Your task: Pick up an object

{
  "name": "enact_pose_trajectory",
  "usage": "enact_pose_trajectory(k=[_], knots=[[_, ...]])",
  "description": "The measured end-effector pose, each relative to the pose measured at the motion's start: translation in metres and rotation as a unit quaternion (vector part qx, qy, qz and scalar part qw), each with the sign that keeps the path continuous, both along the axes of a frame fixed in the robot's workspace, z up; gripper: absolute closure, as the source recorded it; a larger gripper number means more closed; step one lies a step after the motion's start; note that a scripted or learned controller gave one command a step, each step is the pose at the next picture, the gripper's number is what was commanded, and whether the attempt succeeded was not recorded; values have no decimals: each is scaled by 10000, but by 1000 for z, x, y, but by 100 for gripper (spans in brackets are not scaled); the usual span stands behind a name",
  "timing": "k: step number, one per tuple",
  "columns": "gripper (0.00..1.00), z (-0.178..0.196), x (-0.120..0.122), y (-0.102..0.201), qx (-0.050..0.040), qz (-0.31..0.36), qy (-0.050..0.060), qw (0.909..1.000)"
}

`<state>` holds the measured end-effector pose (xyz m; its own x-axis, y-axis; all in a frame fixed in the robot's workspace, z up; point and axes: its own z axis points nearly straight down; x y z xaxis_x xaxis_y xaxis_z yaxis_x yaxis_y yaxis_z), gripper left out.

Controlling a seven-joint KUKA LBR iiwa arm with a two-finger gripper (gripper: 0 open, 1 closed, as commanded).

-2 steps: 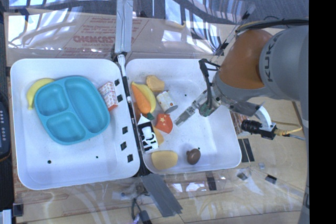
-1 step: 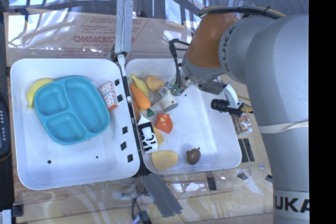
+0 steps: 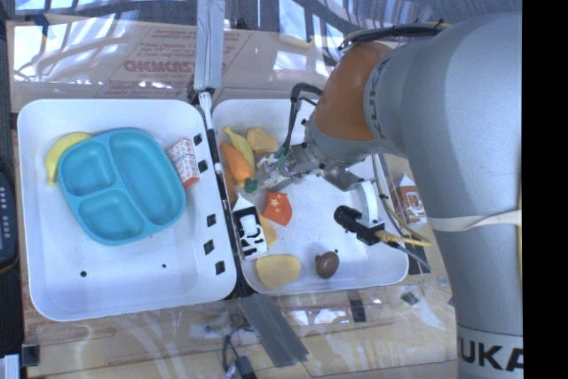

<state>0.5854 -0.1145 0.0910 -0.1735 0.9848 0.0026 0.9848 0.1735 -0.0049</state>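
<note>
1. Two white bins are seen side by side on the tabletop (image 3: 133, 328): the left bin (image 3: 53, 253) and the right bin (image 3: 306, 231).
2. The arm (image 3: 444, 129) is reached in from the right, across the right bin.
3. The end effector (image 3: 277, 161) is seen low over the upper left part of the right bin, pointing left.
4. Whether the end effector is spread or pressed together cannot be told, and nothing can be made out as pinched in it.
5. A carrot (image 3: 235, 162) is laid just left of the end effector, near the wall between the bins.
6. A green piece (image 3: 251, 185) is found just below the end effector, by the carrot's lower end.
7. A yellow curved piece (image 3: 238, 140) and a tan lump (image 3: 261, 139) are set above the carrot, close together.
8. A red piece (image 3: 277, 209) is placed below the green piece.
9. A black-and-white item (image 3: 249, 231) is seen against the dividing wall.
10. A yellow lump (image 3: 278, 270) and a brown ball (image 3: 327, 264) are laid near the front wall, a little apart.
11. A box (image 3: 410, 201) is partly hidden at the right edge, behind the arm.
12. In the left bin a blue plate (image 3: 120, 185) is laid, with a banana (image 3: 62, 151) tucked at its upper left edge and a can (image 3: 184, 161) just beside its right edge.
</note>
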Motion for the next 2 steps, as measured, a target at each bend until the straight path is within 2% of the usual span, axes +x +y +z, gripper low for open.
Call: enact_pose_trajectory(k=[1, 2], knots=[[0, 1, 50, -31, -9, 241, -27, 9997], [0, 0, -6, -3, 1, 1047, -12, 9945]])
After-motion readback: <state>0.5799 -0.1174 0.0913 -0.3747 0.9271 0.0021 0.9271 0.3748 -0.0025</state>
